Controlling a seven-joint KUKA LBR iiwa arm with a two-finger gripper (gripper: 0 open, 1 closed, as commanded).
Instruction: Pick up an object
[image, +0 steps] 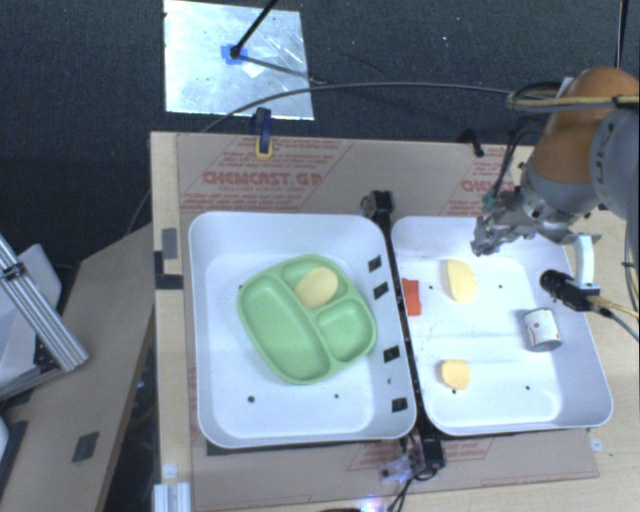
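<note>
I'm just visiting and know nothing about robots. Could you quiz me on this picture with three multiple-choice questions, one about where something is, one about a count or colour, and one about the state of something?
1. Where does the green divided plate lie?
A. In the left bin
B. In the right bin
C. On the cardboard outside both bins

2. How many yellow pieces lie in the right bin?
A. None
B. Two
C. Four

3. How does the gripper stand to the things in the bins?
A. It lifts the green plate
B. It hangs over the right bin's far edge, carrying nothing
C. It presses the small silver cylinder

Answers: 1 A, the plate sits in the left bin. 2 B, one piece lies near the gripper, another nearer the front. 3 B, nothing shows between its fingers.
</note>
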